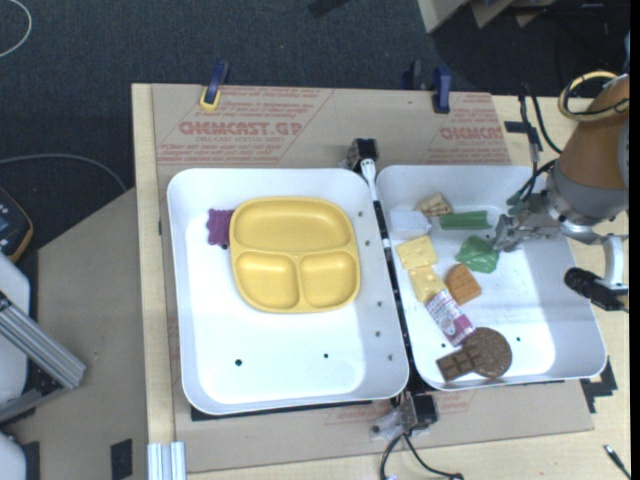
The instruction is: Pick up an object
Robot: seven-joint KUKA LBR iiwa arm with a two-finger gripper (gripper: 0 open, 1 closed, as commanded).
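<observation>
Pincer (505,236) hangs just above a crumpled, glossy green object (478,255).

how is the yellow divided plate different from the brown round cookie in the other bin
The yellow divided plate lies in the left bin; the brown round cookie lies in the right bin. The plate is far larger, with three compartments; the cookie is a flat disc. Both lie flat.

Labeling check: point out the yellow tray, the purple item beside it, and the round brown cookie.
yellow tray (295,223): camera view, top compartment floor.
purple item (218,226): camera view, its visible middle.
round brown cookie (490,352): camera view, disc centre.
</observation>
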